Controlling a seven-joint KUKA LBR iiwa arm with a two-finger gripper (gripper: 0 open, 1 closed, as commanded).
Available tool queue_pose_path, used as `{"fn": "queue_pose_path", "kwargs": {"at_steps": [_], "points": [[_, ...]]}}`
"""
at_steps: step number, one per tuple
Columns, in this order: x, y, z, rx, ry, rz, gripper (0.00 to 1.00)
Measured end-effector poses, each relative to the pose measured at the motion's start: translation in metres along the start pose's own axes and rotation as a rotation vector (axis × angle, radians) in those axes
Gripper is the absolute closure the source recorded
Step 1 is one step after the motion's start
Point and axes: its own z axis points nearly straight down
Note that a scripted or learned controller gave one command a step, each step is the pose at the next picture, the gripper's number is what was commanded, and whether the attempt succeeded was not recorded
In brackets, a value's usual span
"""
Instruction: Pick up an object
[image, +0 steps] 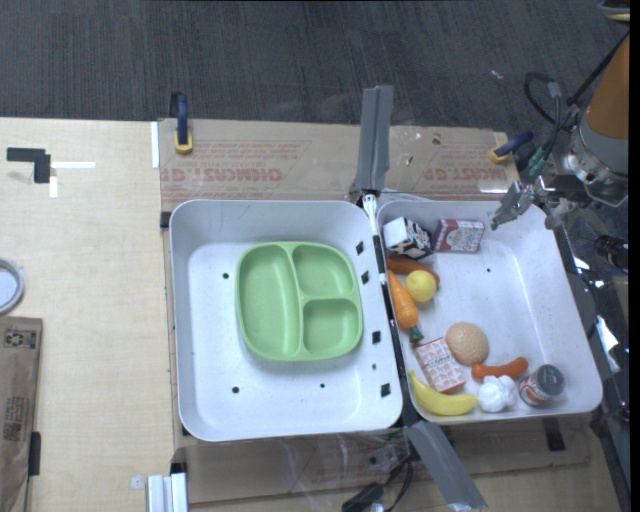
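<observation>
Illumination: bright, even, from overhead; no hard-edged shadows anywhere. The two white bins (190, 330) read near full white without clipping, their inner walls shaded faintly grey. Green tray (299, 299), the reference landmark: soft, thin shadow under its lower rim; mild sheen across its compartments. Right of the tray, small items in the second bin cast short, diffuse shadows. Above the tray, the dark floor (250, 50) is dim and grainy. Left of the tray, the pale desk (80, 300) is evenly lit. Sharpness: moderate overall; fine print is unreadable. Far right of the tray, the arm (605, 110) looks slightly soft.
</observation>
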Motion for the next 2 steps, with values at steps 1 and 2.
{"fn": "queue_pose_path", "kwargs": {"at_steps": [1, 2], "points": [[0.008, 0.008, 0.148, -0.002, 0.0, -0.01, 0.0], [0.028, 0.034, 0.139, -0.003, 0.0, 0.188, 0.0]]}}
